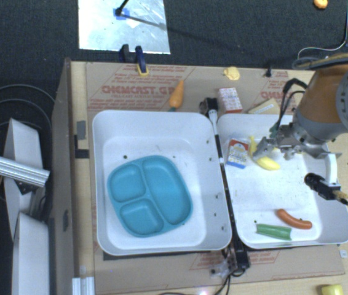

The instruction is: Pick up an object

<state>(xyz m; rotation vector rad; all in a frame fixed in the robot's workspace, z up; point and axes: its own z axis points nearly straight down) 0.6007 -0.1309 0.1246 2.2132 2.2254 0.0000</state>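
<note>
Gripper (271,147) sits low in the right bin (334,226) right over the yellow banana-like toy (267,163), placed for a grab; can't tell jaws' state, toy seems still on bin floor.

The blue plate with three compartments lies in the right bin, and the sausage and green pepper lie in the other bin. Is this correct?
Not quite. The camera view shows the blue plate in the left bin; the sausage and green pepper lie in the right bin.
</note>
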